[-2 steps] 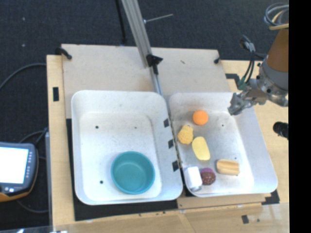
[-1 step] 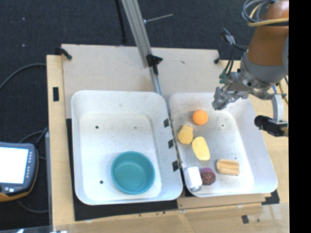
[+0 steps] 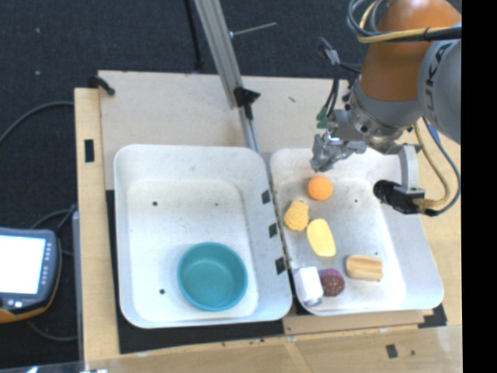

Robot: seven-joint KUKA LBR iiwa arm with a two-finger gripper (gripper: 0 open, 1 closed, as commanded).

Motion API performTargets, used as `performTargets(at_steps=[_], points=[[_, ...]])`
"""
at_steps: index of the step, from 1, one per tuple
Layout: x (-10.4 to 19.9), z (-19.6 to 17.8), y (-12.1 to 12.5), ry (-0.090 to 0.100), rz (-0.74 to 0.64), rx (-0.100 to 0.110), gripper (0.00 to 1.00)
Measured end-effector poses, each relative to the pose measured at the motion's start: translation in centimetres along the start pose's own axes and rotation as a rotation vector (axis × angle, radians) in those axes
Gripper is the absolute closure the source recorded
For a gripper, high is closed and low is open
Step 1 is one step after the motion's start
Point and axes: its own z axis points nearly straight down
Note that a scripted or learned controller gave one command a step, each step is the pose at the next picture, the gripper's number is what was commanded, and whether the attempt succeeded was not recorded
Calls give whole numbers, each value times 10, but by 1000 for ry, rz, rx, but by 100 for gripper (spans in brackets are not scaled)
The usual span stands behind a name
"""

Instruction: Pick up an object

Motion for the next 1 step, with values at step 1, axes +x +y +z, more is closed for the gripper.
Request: performTargets(at_steps=[1], points=[[46, 19, 10, 0, 1, 4, 100]])
